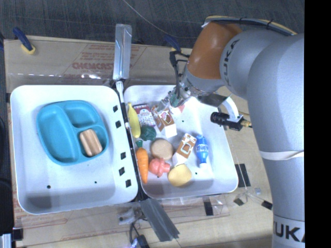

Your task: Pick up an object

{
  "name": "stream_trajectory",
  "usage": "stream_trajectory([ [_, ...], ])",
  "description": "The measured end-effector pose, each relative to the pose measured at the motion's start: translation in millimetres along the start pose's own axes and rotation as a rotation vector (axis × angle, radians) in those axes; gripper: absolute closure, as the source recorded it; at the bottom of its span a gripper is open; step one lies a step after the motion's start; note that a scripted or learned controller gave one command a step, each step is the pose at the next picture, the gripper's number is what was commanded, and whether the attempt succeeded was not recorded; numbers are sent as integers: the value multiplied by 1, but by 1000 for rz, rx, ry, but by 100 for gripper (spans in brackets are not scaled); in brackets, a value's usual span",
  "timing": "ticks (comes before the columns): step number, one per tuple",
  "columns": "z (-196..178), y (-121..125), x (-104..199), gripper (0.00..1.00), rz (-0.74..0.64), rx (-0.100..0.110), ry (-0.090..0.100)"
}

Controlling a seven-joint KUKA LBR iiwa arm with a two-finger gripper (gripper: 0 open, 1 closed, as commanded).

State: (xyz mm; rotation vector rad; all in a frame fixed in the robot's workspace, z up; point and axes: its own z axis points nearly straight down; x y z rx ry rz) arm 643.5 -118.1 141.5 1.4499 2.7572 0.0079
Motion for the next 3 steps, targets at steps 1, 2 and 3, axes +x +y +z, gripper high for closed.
stream_trajectory([
  [1,0,0,0,0,0,0,0],
  [2,44,4,-22,0,55,10,15],
  [3,46,-14,-46,0,127,12,13],
])
